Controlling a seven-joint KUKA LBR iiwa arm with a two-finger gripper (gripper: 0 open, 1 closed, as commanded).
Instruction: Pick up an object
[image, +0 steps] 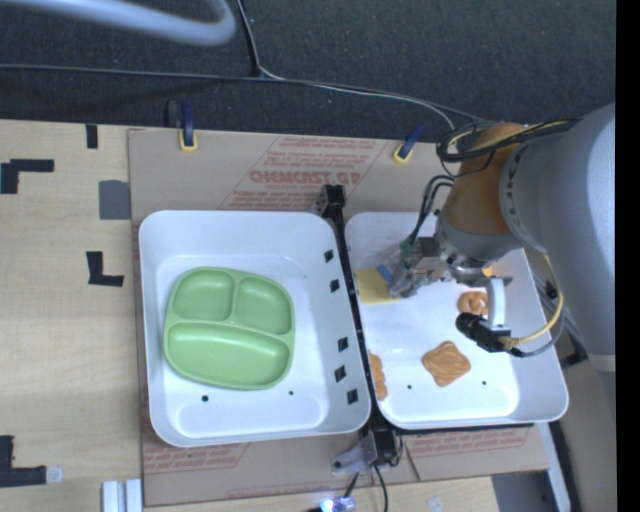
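So from where I'm standing the arm (545, 200) is reaching into the right bin (530, 405), with the gripper (412, 275) down low near that bin's upper left corner, right at a pale yellow piece (368, 287) lying flat by the divider. Looks to me like the approach-and-grasp step: it's lined up on the yellow piece but nothing is lifted yet. I honestly can't tell whether the jaws are apart or together (it's all a dark blurry clump from this angle), and I can't see anything sitting between them, so I wouldn't call it a hold. Other candidates in the same bin: a tan lumpy thing (446, 362) toward the front, a small orange bit (473, 301) just right of the gripper, and another orange sliver (377, 375) against the left wall. The left bin (175, 405) has a green divided tray (230, 327) in it, well apart from the action. Next move, I'd guess, calls for getting the jaws around the yellow piece's edge, which seems tricky since it's flat and tucked beside the wall, then closing and going straight up without dragging it.
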